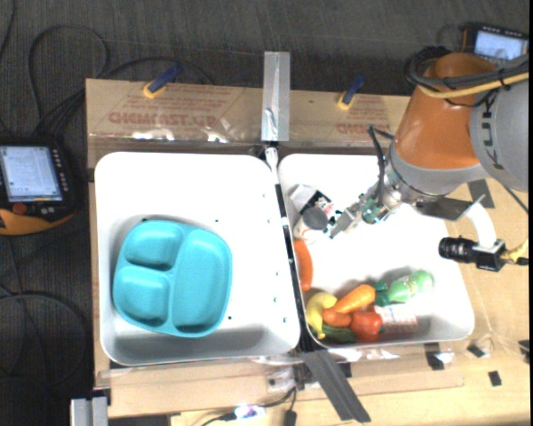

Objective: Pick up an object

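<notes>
Toy food (366, 307) lies heaped at the right bin's (444, 264) near edge; the pincer (323, 216) hovers above, whether apart or together I cannot tell.

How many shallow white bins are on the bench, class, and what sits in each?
2. The left bin holds a turquoise divided tray. The right bin holds a pile of toy foods along its near edge; some pieces may be hidden beneath others.

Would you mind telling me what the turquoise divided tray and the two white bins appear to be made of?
Turquoise tray: likely moulded plastic, smooth and slightly glossy, with rounded compartment edges and even colour. White bins: probably thin formed plastic, matte to satin, with soft curved walls; the material cannot be confirmed.
</notes>
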Motion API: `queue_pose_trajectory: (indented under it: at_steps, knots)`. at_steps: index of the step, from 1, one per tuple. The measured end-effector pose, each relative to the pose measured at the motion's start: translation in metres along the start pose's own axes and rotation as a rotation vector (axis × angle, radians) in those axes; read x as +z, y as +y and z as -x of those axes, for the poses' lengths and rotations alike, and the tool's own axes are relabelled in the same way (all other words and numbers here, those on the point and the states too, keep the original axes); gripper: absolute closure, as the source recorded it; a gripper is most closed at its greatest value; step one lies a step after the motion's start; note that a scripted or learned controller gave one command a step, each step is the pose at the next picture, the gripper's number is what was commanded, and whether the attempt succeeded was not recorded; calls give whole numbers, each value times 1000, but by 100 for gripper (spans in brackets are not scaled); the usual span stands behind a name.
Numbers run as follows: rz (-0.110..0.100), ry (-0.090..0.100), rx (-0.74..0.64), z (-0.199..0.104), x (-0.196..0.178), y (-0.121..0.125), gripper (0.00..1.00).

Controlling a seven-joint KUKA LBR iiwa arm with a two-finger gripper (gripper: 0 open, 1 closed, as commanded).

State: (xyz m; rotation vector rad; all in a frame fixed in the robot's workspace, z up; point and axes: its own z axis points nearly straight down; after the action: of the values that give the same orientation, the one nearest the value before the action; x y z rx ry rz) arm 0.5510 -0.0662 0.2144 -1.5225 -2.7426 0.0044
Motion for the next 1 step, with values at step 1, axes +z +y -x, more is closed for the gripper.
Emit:
queue_pose_trajectory:
  at_steps: [1]
  knots:
    - [1,2,155,-3,10,56,100]
